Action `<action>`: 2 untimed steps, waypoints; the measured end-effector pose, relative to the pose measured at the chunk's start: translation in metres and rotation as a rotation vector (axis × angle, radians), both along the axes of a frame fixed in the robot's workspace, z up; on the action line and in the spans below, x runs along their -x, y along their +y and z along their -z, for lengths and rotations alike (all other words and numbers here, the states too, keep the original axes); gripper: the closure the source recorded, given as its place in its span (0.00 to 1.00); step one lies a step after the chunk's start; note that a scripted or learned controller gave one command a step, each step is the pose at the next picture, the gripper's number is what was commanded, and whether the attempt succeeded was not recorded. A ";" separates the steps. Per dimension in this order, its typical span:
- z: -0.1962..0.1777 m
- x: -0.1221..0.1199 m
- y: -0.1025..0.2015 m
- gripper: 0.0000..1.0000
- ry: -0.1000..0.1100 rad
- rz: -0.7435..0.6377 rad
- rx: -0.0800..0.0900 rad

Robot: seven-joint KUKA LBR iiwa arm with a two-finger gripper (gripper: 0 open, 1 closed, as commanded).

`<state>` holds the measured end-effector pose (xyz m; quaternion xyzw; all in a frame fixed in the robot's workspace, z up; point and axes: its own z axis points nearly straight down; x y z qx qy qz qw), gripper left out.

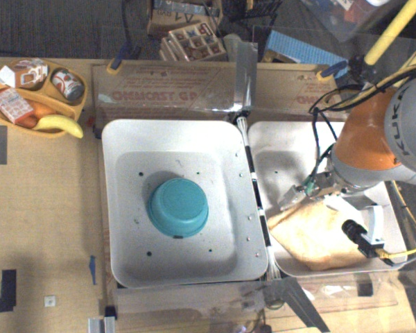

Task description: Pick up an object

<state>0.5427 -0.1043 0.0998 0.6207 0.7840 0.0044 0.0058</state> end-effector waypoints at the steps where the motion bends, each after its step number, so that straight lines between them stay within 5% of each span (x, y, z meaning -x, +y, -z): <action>1: 0.012 -0.016 0.005 0.00 0.008 0.205 -0.001; 2: -0.022 -0.021 -0.068 0.00 0.012 0.220 0.000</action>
